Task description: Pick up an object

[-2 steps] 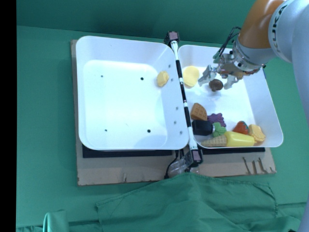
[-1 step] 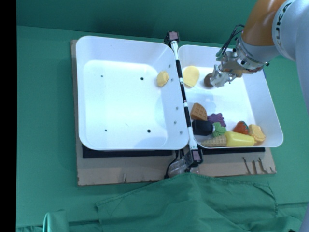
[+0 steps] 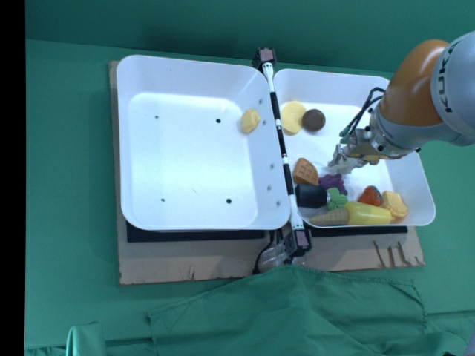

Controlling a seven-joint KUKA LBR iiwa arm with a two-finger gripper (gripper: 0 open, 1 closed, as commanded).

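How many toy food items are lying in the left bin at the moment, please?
1. A single yellow piece lies near the left bin's right wall, toward the far side. Nothing there could hide another.

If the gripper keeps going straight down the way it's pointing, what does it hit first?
Most likely the purple grape cluster just below the gripper, with the waffle piece close beside; depth is hard to judge from this slanted view.
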